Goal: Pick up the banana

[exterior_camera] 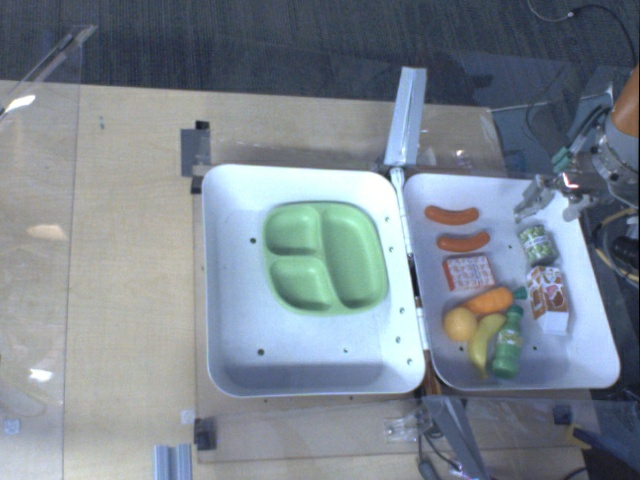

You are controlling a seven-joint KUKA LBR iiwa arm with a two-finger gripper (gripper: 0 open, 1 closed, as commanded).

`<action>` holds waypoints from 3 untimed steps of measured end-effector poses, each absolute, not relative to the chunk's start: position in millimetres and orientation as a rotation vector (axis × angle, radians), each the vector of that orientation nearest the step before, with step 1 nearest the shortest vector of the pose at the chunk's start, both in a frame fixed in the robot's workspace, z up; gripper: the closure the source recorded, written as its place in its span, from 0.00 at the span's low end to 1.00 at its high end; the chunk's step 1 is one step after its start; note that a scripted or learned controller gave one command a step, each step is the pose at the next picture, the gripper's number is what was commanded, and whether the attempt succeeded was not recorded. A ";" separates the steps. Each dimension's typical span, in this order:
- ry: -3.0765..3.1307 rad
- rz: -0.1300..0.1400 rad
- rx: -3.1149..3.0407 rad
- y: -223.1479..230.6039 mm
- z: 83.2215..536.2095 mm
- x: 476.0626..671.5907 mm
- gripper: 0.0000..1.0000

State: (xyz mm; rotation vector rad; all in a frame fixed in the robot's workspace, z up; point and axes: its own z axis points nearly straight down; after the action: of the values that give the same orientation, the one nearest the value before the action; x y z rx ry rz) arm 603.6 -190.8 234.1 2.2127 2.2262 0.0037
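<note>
The pale wooden surface (120,268) carried two shallow white plastic bins. The left bin (230,368) held a green sectioned tray (325,256). In the right bin (590,358), the yellow curved banana (484,340) lay near the front edge, hemmed by an orange carrot (490,300), a yellow lemon (459,324) and a green bottle (508,342). The gripper (545,196) hovered well apart at 1 o'clock from the banana, over the bin's far right rim; whether it was spread or closed was unclear.

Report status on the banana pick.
Gripper above right bin's far edge, holding nothing. Banana near front, untouched. Green bottle, carrot, lemon crowd it.
</note>
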 end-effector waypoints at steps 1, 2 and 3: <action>2.010 0.004 2.413 -204.2 157.8 595.4 0.00; 2.017 0.009 2.402 -202.6 169.0 597.9 1.00; 1.882 0.006 2.510 -169.2 204.7 661.7 1.00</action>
State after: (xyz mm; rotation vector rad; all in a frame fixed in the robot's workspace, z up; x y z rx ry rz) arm 661.7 -169.2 204.7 2.5096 1.8824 0.0063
